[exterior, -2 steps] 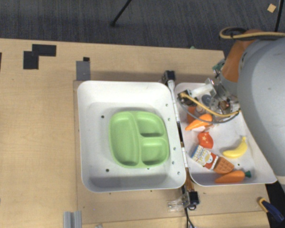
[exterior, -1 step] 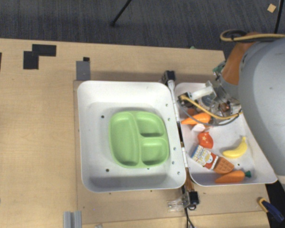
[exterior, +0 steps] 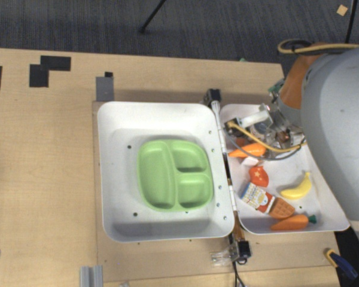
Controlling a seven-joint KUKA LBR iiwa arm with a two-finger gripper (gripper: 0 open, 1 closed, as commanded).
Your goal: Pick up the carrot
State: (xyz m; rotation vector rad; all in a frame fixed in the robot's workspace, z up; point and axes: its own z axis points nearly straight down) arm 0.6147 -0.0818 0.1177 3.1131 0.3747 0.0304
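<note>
Figure: carrot pick, overhead slanted view. The arm [exterior: 338,130] reaches in from the right, its orange band [exterior: 293,85] above the wrist, and leans steeply down into the far part of the right bin [exterior: 332,217]. The jaws [exterior: 274,131] sit low among cables and bracketry; whether they are spread or pressed together cannot be told here. Two orange items compete for the name carrot. One, the carrot [exterior: 291,222], lies well apart from the jaws on their near side, against the bin's near wall, with a green stub at its right end. The other, an orange wedge [exterior: 247,151], lies just to the left of the jaws and below them in the picture. Between the two lie a tomato [exterior: 258,174], a banana [exterior: 297,187] and a small carton [exterior: 258,197]. Risks, as judged: the jaws may close on the nearer orange wedge instead of the carrot; a reach toward the near wall may nudge the banana or carton; the wall itself leaves little room for one finger beside the carrot. The left bin [exterior: 107,178] on the desk [exterior: 42,178] holds a green divided plate [exterior: 175,173].
</note>
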